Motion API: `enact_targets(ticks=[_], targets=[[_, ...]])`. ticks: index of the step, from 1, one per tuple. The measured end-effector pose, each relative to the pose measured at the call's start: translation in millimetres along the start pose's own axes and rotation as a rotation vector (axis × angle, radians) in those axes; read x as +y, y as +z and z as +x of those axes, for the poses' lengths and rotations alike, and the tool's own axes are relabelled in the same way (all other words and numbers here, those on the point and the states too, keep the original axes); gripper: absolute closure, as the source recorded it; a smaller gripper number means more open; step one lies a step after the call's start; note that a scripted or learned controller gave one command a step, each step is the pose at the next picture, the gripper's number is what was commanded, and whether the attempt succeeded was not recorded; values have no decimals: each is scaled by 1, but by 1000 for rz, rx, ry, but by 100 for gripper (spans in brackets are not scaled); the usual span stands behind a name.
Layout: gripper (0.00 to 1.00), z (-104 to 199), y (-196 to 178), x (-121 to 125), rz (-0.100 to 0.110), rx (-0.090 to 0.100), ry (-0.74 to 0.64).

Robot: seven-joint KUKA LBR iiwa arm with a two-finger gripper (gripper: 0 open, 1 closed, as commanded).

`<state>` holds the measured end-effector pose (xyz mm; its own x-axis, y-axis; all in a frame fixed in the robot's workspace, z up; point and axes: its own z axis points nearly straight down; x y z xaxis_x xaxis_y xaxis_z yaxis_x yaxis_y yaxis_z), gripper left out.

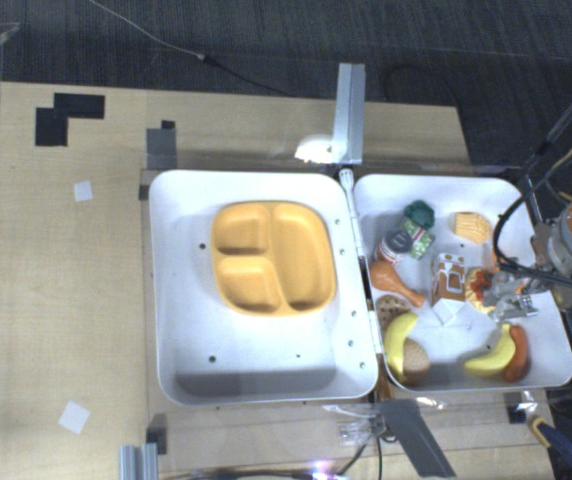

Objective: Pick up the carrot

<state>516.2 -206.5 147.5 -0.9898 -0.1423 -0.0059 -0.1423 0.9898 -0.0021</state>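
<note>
The carrot (396,282) is an orange tapered piece lying at the left side of the right bin (556,373), close to the divider between the bins. The gripper (508,302) hangs over the right part of that bin, well to the right of the carrot, above a yellow banana (492,359) and beside a small brown box (450,276). Nothing shows held in the gripper.
The right bin also holds a green vegetable (419,212), a small can (404,242), a yellow waffle-like piece (473,228), a second banana (397,336), a brown round piece (417,359) and a red-orange sausage shape (519,353). A yellow divided plate (271,256) sits in the left bin (181,368).
</note>
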Motion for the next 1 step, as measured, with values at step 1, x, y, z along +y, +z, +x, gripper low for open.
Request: enact_targets(ticks=[1], targets=[[100, -5, -14, 0, 5, -13, -3]])
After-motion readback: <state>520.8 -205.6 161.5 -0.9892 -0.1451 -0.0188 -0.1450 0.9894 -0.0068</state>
